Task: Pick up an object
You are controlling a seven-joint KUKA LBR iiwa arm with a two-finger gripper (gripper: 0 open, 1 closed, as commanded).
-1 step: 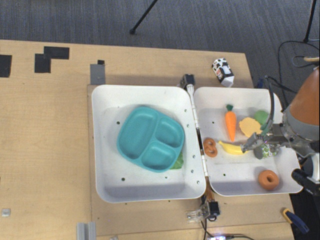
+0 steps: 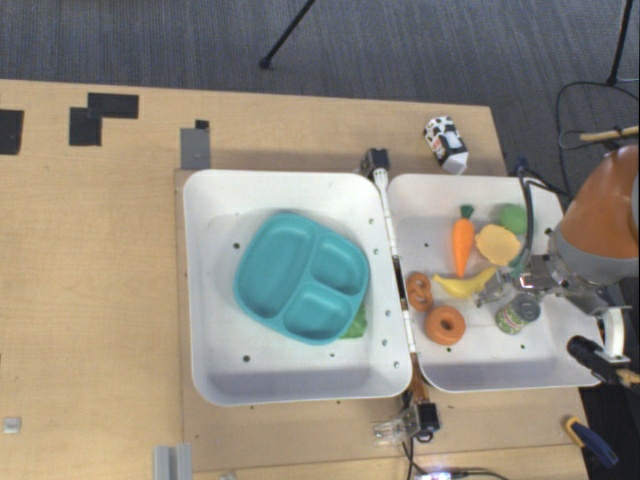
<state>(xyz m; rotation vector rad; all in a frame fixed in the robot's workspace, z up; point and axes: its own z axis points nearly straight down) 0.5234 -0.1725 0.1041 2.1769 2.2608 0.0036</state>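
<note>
**Hand low over the right bin, above the small can**

The hand sits at the right of the frame, low in the right bin; whether it is spread or pressed together I cannot tell (it is too small and cluttered). The small can lies just below it, the banana just to its left. A clean pick probably wants a straight descent centred on the can, clear of the donut.
</note>
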